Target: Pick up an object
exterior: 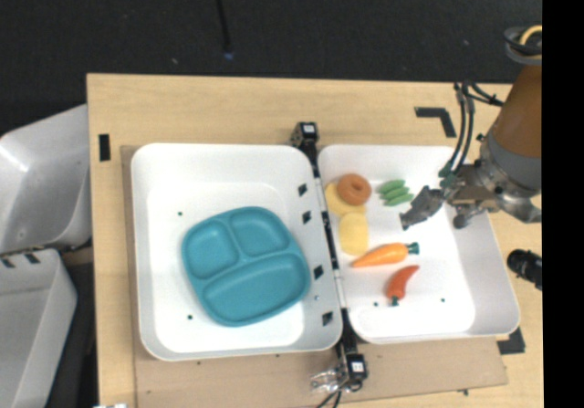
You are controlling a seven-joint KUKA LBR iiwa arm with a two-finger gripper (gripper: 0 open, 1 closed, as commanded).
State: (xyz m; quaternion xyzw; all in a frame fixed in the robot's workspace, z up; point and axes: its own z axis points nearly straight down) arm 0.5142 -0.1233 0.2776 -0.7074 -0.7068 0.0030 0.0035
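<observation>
The right bin [474, 306] holds several toy foods: a brown donut [353, 188], a green pea pod [394, 192], a pale yellow piece [353, 233], an orange carrot [380, 255] and a red chili pepper [401, 282]. My gripper [425, 207] hangs over the right bin, just right of the pea pod and above the carrot's green tip. Its dark fingers point left and down. Nothing shows between them.
The left bin [155, 306] holds a blue divided plate [245, 264]. A divider with black clips [322, 233] runs between the bins. The arm with its orange band [522, 114] reaches in from the right. White equipment [36, 187] stands at the left of the bench.
</observation>
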